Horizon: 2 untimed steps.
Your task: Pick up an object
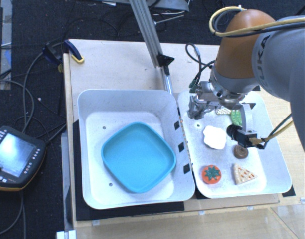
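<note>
My gripper (196, 110) hangs over the far left part of the right bin (272, 180), close to the wall between the two bins. Nothing shows in its grasp. A white lumpy object (215, 137) lies just right of and nearer than the gripper. A green item (236, 117) is partly hidden behind the wrist. Toward the bin's near side lie a small brown round piece (240, 152), a red tomato-like toy (211, 174) and a pizza-slice toy (243, 175).
The left bin (92, 108) holds a blue square plate (137, 156). A metal pole (150, 29) slants up from the bins' far edge. Cables and a black fitting (247, 136) hang by the wrist. A handheld pendant (13, 156) lies on the floor at left.
</note>
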### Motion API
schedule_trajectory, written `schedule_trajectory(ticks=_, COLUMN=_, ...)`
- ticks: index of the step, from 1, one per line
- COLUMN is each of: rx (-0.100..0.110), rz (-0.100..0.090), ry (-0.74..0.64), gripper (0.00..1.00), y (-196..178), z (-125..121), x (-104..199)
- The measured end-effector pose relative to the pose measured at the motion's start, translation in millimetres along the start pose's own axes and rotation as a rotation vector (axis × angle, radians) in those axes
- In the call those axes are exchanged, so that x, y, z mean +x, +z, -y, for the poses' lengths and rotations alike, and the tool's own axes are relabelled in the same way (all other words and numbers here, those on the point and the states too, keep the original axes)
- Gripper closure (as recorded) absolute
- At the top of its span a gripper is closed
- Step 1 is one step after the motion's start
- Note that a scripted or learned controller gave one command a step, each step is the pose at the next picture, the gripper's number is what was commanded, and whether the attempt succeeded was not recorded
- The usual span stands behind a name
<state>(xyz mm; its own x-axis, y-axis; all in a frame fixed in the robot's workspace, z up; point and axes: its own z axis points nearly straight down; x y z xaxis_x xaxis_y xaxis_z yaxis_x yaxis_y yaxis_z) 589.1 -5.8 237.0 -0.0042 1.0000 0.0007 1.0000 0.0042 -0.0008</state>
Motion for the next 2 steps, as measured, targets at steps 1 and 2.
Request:
schedule_trajectory(ticks=1, rx=-0.001, rz=-0.001, ry=-0.001, gripper=1.0, y=-6, z=-11, x=59)
schedule_trajectory(ticks=2, rx=0.0, rz=0.0, ry=0.0, gripper=1.0, y=0, z=-22, x=102)
